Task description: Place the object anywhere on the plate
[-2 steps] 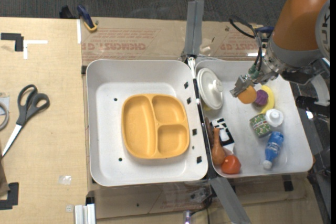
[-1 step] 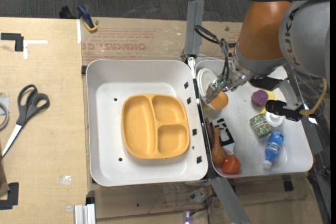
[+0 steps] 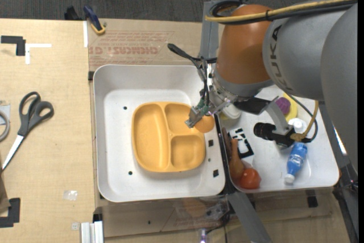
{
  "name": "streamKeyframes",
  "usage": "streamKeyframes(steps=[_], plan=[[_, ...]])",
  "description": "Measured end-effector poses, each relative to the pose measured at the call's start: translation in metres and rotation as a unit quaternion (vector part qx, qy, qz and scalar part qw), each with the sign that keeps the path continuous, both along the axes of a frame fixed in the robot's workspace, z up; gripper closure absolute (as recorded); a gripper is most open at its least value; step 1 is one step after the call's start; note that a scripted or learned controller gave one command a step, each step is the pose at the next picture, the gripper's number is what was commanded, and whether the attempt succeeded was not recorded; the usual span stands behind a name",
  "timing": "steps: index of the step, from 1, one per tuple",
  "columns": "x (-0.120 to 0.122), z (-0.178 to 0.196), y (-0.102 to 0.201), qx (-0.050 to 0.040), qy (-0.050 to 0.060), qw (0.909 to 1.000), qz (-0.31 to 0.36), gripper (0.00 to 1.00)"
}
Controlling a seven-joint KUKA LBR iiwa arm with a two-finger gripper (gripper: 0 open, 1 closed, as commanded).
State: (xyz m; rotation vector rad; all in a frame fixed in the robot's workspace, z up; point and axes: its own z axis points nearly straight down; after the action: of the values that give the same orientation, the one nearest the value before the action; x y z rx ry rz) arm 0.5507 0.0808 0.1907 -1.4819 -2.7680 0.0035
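Over the right rim of the yellow plate (image 3: pixel 149 139) you have the pincer (image 3: pixel 198 115), hanging low where the two smaller compartments meet the edge. Just beside its tip, to the right, sits a small round orange object (image 3: pixel 206 124), which I take to be the task's thing. It lies at the plate's right rim, against the wall of the left bin (image 3: pixel 111 139). From this slanted view it may be resting on the rim or sitting just outside it, and the arm's bulk hides too much to settle that. You cannot tell whether the pincer is wide, narrow or closed on anything, so do not count the object as held.

By my reading the task is close to its end but not proven done. The approach to the plate is made. What is left is to see the orange object clearly inside a compartment and the pincer clear of it.

Elsewhere, the right bin (image 3: pixel 264 159) carries a blue bottle (image 3: pixel 294 161) and a red thing (image 3: pixel 248 178) at its near left corner. Scissors (image 3: pixel 27 116) lie well apart on the worktop (image 3: pixel 45 179).
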Motion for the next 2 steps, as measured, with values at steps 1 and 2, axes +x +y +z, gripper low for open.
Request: streamKeyframes(steps=[1, 2], plan=[[0.0, 0.0, -0.001, -0.0001, 0.0, 1.0, -0.001, 0.0], [-0.047, 0.07, -0.051, -0.0008, -0.001, 0.987, -0.161, 0.0]])
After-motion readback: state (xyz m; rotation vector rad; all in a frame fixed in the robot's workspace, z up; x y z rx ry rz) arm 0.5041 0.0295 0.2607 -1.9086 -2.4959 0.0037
